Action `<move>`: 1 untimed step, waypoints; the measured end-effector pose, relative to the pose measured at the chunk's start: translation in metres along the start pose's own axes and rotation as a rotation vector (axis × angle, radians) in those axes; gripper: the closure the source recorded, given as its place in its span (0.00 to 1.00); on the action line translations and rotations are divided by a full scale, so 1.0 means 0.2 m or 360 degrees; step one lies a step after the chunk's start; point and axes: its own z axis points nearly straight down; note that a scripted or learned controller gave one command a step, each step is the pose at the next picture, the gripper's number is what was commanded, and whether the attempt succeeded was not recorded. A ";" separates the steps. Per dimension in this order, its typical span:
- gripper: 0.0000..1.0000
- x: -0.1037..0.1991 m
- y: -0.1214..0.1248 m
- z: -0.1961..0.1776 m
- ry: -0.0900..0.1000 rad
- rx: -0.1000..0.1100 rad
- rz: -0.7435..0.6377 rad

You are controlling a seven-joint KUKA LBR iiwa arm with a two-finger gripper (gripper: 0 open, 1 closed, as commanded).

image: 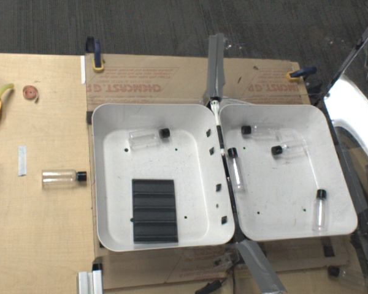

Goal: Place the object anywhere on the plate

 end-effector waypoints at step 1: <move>0.00 0.03 0.00 0.00 0.0001 -0.0001 -0.0001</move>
